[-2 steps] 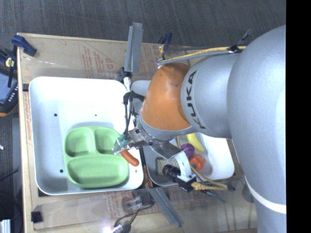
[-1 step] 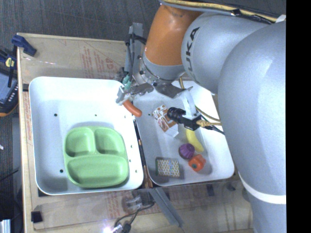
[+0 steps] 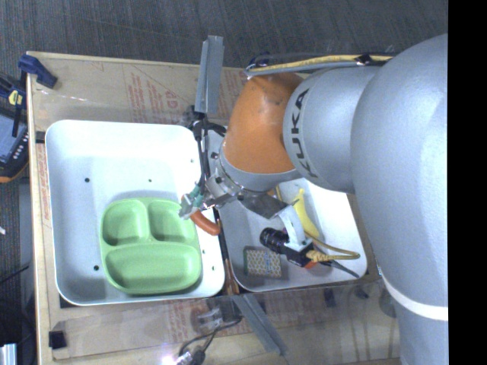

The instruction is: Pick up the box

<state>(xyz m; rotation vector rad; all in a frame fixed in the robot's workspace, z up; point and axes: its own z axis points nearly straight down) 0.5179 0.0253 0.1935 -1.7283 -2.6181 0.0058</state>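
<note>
The box is small, with a grey speckled top. It lies in the right bin near that bin's front wall. My gripper hangs over the right edge of the left bin, above the upper right corner of a green divided plate. It is well to the upper left of the box and apart from it. Nothing shows in its grasp. The arm's orange band and grey body hide most of the right bin.
An orange curved thing lies just below the gripper at the rim between the bins. A yellow banana-shaped thing lies in the right bin behind the box. The left bin's floor above the plate is bare.
</note>
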